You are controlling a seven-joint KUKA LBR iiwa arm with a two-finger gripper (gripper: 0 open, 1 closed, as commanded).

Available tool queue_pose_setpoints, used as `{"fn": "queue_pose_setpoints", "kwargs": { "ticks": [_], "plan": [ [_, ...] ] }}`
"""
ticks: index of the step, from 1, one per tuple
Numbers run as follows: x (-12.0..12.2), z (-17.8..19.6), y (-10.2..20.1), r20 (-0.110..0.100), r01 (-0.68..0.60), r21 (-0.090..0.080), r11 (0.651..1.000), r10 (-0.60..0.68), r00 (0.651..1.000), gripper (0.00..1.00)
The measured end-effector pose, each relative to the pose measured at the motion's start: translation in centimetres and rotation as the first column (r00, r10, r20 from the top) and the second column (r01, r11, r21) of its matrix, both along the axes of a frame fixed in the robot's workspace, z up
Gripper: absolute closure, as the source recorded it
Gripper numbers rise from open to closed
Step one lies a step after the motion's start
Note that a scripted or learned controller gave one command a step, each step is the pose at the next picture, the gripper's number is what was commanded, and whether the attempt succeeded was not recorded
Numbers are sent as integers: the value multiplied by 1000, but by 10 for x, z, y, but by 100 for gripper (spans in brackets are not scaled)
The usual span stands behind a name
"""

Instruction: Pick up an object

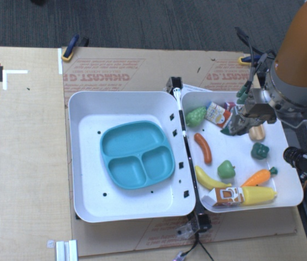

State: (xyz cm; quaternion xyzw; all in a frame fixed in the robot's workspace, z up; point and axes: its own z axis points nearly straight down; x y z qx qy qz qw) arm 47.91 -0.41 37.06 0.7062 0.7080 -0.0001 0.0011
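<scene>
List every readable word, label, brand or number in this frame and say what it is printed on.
"CRAST. GR", roughly, in red print seen upside down on the cardboard sheet behind the left bin; only partly legible.
A similar red print on the cardboard behind the right bin: blurred, unreadable.
Label on the small packet: too small to read.
Label on the yellow bottle: too small to read.

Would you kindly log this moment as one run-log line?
arm: over right bin | hand: low at back, by snack packet | grasp: unconfirmed | left bin: blue tray
</scene>
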Motion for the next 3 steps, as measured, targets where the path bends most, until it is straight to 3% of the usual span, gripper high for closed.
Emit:
{"fn": "queue_pose_setpoints", "kwargs": {
  "ticks": [1,2,3],
  "plan": [
    [-1,-76,17,-4,5,0,1000,-5,1000,100],
    [-1,-76,17,-3,5,0,1000,-5,1000,0],
    [47,-147,-24,-4,4,1,1000,-4,1000,0]
  ]
}}
